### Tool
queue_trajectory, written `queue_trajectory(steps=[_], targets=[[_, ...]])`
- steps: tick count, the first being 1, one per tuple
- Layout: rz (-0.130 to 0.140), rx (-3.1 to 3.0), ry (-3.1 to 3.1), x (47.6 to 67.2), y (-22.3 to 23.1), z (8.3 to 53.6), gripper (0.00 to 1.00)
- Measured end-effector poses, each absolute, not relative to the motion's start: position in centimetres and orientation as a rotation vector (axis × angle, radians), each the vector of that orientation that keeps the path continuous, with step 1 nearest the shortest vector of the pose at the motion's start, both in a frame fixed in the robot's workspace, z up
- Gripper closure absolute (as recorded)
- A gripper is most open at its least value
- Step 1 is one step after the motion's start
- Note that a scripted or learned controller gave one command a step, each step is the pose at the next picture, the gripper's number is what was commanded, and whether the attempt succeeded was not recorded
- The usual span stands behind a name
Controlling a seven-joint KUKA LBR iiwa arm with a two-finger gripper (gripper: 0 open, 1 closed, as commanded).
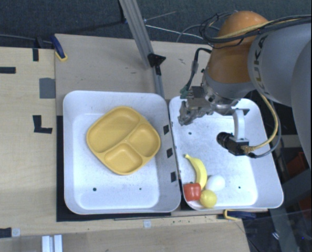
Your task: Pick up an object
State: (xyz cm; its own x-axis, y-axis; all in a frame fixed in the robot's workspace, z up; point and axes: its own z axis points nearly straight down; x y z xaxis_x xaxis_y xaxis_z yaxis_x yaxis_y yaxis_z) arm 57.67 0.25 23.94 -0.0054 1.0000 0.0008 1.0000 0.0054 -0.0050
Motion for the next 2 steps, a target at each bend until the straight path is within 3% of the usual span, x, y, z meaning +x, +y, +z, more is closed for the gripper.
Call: queue_trajectory(steps=[2], targets=[[0.003,-2.210,-2.228,53.3,9.3,23.6,1.00]])
